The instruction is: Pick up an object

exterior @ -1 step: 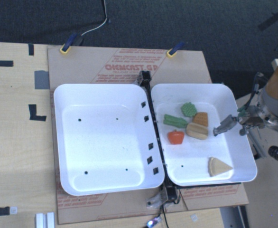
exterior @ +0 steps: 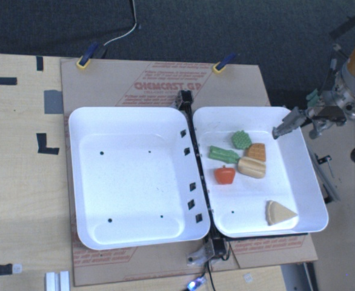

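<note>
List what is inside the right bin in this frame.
The right bin holds a green bumpy piece, a green pod, an orange block, a tan roll, a red tomato and a tan wedge. Nothing looks covered.

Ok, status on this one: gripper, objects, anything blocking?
Gripper over right white bin's upper right rim, holding nothing. Red tomato-shaped toy and others untouched. Nothing blocking.

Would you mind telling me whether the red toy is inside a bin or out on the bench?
Inside: the red toy lies on the right bin's floor, near the divider.
</note>
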Robot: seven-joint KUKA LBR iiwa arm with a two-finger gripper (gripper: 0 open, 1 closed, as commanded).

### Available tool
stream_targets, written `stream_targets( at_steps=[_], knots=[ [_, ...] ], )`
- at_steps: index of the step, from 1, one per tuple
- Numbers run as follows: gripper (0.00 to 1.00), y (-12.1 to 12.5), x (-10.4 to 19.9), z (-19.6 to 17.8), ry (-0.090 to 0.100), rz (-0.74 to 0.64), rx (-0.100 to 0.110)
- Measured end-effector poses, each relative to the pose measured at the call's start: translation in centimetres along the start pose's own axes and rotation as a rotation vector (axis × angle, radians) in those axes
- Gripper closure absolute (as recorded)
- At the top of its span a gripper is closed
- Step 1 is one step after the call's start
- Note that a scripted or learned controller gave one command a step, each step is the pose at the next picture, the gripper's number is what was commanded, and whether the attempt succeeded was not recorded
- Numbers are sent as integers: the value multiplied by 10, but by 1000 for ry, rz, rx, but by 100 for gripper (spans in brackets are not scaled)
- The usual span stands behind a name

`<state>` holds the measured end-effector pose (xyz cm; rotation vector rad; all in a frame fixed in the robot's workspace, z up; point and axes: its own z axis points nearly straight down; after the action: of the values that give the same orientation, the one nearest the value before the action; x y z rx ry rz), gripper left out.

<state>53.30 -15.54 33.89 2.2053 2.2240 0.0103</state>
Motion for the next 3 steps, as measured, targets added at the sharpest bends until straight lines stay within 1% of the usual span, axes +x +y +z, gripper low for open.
stream_targets(
  at_steps=[1,2,3],
  knots=[
    [0,-34,-6,-126,-3,8,-3],
    [0,-47,1,-201,-1,6,2],
    [100,-46,1,-206,-1,8,10]
  ],
)
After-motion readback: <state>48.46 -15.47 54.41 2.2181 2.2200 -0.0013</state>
